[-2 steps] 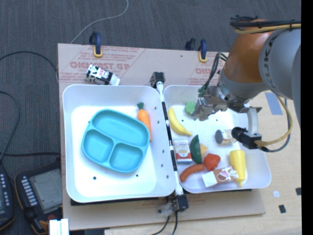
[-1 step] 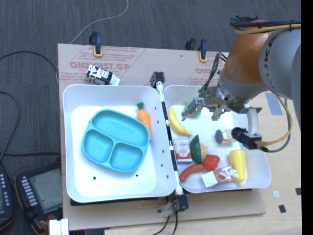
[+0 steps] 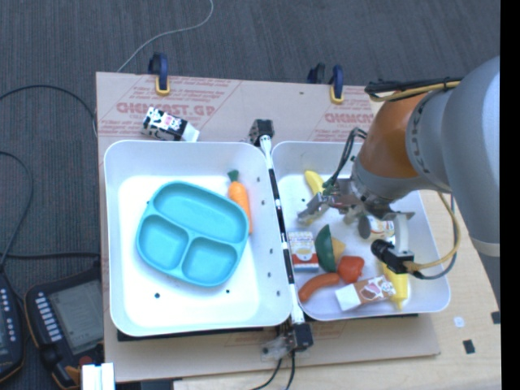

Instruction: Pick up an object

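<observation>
My gripper point(image 3: 335, 216) hangs over the middle of the right bin point(image 3: 431, 299), its fingers spread apart with nothing between them. Just below it lie a green pepper point(image 3: 326, 247) and a small red-and-white carton point(image 3: 302, 247). A yellow banana point(image 3: 313, 181) lies just behind it, near the bin's far wall. Toward the front lie a red tomato point(image 3: 352, 267), an orange sausage point(image 3: 318, 283), a white packet point(image 3: 362, 293) and a yellow piece point(image 3: 397, 283). The arm's wrist hides part of the bin's right side.
The left bin point(image 3: 130, 299) holds a blue divided plate point(image 3: 192, 232) and an orange carrot point(image 3: 239, 198) by its right wall. A ridge point(image 3: 276, 210) separates the two bins. Clamps point(image 3: 158, 65) and a small black-and-white item point(image 3: 166, 124) sit on the back board.
</observation>
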Robot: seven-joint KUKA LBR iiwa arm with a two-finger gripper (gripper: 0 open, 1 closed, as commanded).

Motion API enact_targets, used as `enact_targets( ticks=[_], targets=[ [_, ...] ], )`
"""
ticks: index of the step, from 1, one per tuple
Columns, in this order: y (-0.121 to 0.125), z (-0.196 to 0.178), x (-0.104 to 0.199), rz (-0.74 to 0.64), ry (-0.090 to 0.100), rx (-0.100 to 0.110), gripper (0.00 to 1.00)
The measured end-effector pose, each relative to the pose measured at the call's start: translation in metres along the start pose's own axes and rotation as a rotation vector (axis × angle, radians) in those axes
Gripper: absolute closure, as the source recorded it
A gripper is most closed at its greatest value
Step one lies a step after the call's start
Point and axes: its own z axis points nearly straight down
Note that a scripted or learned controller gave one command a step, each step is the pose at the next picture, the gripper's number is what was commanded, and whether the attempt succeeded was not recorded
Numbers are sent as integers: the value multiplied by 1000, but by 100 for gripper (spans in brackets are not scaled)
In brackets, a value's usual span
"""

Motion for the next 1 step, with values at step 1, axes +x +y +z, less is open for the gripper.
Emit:
enact_targets(
  ticks=[1],
  targets=[
    [1, -11, 0, 0, -1, -3, 100]
  ],
)
